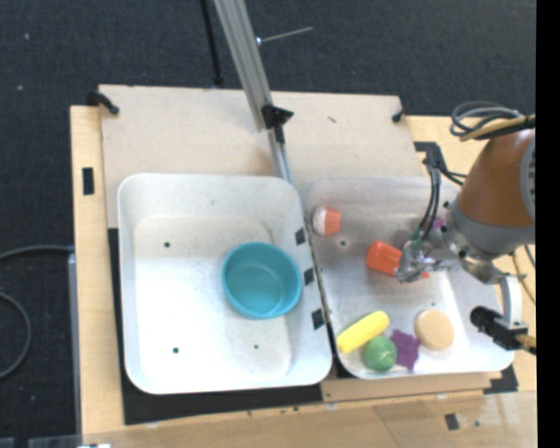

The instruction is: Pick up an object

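Gripper (414, 265) sits low in the right white bin (355, 199), beside a small orange block (385, 257). Nearby lie an orange-and-white cup (328, 220), yellow banana-shaped piece (362, 330), green ball (380, 354), purple toy (406, 347) and tan round piece (435, 329). The left white bin (168, 250) holds a blue round bowl (261, 280).

A light wooden bench (196, 129) is seen from above. Two shallow white bins are set directly on it, side by side: the right bin (373, 199) under the gripper (413, 267), the left bin (168, 241) beyond it.
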Controlling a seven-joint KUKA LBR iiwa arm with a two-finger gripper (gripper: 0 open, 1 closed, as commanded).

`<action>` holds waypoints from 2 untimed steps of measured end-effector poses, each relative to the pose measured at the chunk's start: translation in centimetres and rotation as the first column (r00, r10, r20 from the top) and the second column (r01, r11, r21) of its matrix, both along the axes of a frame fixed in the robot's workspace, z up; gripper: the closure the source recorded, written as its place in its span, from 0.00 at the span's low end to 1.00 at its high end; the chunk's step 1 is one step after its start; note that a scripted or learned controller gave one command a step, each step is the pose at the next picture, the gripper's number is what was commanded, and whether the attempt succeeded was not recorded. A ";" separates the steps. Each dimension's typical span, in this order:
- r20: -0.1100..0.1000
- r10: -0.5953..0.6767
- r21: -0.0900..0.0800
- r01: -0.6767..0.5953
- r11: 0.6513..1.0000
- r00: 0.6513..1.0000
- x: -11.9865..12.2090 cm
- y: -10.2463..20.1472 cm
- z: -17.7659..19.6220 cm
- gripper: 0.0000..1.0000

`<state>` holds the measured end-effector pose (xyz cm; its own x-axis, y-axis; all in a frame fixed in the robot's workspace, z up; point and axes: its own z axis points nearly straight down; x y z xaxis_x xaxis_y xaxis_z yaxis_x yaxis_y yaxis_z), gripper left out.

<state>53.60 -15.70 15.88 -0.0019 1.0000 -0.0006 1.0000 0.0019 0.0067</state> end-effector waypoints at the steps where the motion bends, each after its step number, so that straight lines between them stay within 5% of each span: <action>1: -0.003 0.001 0.000 -0.001 1.000 1.000 -0.6 0.0 4.5 1.00; 2: 0.001 0.002 -0.001 -0.002 1.000 1.000 -0.2 -0.3 8.9 1.00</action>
<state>53.36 -15.99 24.80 -0.0042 1.0000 -0.0016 1.0000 0.0042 0.0074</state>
